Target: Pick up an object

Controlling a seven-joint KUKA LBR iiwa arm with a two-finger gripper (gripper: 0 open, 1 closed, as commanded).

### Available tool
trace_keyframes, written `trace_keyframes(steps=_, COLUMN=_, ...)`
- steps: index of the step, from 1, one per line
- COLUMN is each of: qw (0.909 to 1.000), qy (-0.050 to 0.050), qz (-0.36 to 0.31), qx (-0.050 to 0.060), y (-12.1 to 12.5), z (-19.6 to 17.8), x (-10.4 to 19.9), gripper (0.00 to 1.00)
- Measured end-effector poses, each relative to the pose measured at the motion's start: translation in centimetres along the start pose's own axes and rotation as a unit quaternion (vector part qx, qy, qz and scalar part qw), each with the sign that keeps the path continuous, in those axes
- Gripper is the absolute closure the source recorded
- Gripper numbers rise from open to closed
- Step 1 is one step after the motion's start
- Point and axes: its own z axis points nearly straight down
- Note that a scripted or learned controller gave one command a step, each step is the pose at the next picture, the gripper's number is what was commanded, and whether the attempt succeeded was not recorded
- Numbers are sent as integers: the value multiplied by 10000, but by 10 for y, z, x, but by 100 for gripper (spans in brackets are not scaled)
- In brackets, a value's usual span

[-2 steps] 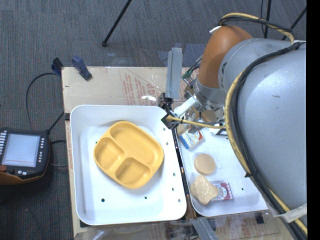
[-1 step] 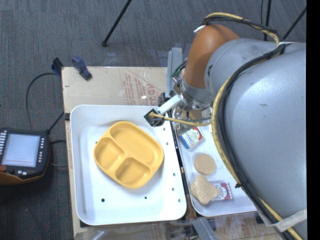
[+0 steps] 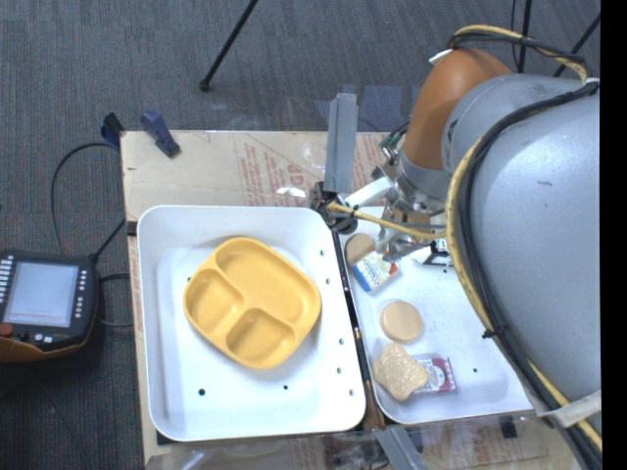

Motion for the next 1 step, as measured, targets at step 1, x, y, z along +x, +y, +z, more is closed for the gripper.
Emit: trace_keyframes(steps=1, qw=9995, qy=8, qz=328, qx=9, y=-30, z=0, x=12, gripper=100)
